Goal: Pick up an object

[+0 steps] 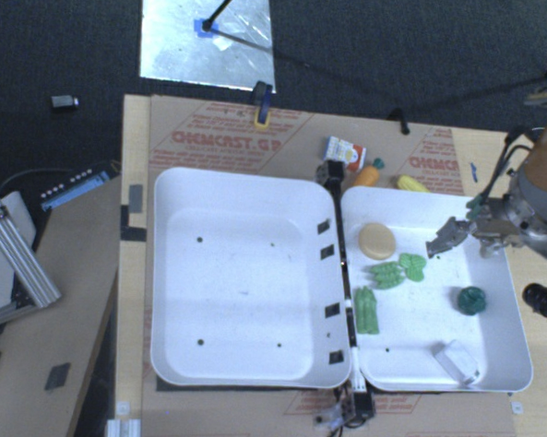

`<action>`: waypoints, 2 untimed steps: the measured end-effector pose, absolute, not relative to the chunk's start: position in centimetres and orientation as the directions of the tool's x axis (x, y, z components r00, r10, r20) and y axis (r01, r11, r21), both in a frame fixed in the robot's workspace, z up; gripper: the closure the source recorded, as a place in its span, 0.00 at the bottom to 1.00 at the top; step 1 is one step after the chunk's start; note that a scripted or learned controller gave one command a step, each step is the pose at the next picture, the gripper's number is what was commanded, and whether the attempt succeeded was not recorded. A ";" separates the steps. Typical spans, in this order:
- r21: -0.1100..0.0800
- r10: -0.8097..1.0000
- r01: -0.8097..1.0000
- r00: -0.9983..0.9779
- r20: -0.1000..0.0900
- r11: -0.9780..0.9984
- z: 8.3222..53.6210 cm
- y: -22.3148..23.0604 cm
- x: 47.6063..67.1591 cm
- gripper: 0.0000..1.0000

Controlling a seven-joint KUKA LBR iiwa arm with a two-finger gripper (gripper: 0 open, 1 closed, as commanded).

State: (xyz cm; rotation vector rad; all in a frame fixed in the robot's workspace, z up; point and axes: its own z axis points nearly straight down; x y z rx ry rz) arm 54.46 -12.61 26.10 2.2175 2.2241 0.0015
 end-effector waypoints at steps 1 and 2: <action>0.005 1.000 1.000 -0.006 0.000 0.006 27.2 -12.6 54.6 1.00; 0.022 1.000 1.000 -0.008 -0.004 0.008 46.6 -10.8 55.5 1.00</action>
